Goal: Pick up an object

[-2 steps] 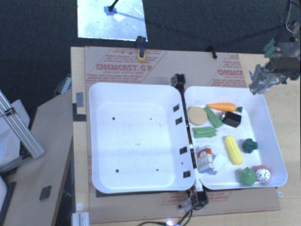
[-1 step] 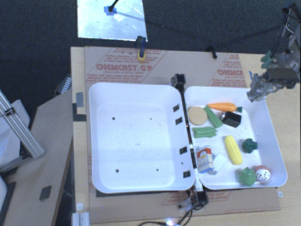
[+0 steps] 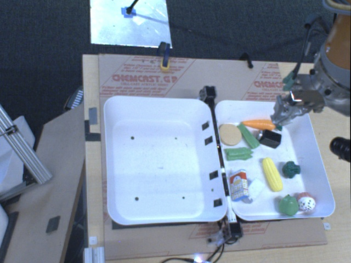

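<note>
hovering: gripper over right bin | fingers: cannot tell | beside: carrot, black block

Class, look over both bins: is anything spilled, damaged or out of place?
Nothing stands out. The toy foods, including the carrot, corn cob and small carton, all lie inside the right bin. The tool hangs above its far edge.

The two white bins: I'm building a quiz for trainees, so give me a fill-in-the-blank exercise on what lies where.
1. All the toy items lie in the ____ shallow white bin in the camera view.
2. The orange plastic carrot lies next to the ____ block.
3. The yellow plastic corn cob lies ____ the small dark green lump and the red-and-white carton.

Missing: right; black; between
</note>
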`<state>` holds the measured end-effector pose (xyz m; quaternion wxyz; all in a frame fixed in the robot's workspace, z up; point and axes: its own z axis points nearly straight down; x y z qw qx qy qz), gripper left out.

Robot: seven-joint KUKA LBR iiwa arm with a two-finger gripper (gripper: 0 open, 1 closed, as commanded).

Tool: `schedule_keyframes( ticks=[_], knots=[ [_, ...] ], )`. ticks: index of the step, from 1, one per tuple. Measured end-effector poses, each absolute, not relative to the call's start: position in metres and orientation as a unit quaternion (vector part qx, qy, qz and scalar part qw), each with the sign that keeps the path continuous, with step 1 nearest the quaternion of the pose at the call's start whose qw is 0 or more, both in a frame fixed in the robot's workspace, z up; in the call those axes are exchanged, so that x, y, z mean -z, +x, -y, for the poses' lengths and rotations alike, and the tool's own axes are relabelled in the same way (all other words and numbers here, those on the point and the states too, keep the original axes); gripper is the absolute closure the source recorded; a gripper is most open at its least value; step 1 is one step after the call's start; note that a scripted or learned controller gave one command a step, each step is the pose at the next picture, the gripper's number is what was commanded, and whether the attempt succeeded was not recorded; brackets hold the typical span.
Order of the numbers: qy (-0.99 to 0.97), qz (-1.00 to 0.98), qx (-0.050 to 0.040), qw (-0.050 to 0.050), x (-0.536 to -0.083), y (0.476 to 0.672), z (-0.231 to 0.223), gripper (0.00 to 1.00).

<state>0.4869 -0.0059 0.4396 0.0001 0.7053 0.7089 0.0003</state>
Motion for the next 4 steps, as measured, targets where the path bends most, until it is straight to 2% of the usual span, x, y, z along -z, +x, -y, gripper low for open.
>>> schedule_keyframes(
  ticks=[1,2,3,4],
  knots=[
    [0.705,-0.710,-0.0006,0.000,-0.412,0.487,-0.025,1.00],
    [0.703,-0.711,0.0005,-0.001,-0.358,0.486,-0.098,1.00],
    [0.706,-0.709,-0.0023,0.001,-0.373,0.488,-0.094,1.00],
    [0.708,-0.706,0.0001,0.001,-0.352,0.487,-0.046,1.00]
  ],
)
